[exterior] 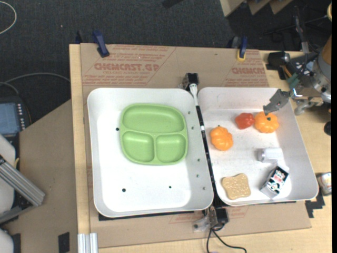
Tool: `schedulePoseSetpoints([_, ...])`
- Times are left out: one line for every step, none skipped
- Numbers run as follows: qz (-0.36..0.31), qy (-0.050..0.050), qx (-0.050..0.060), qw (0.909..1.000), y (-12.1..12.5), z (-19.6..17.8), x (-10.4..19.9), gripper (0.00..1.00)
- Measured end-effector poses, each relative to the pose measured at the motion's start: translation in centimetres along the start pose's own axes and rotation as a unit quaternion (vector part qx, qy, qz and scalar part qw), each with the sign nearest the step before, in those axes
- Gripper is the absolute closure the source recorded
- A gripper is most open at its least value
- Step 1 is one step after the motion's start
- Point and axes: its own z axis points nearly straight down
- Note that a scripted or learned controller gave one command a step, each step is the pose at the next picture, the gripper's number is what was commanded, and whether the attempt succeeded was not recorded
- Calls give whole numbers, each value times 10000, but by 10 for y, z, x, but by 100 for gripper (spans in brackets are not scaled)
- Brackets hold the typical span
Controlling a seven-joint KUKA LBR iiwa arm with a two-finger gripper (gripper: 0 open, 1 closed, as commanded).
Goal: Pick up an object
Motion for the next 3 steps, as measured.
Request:
schedulePoseSetpoints([-33, -11, -47, 10000, 21, -55, 52, 0])
schedulePoseSetpoints([-7, -12, -33, 10000, 20, -62, 49, 100])
schedulePoseSetpoints([-30, 14, 24, 10000, -39, -55, 116, 100])
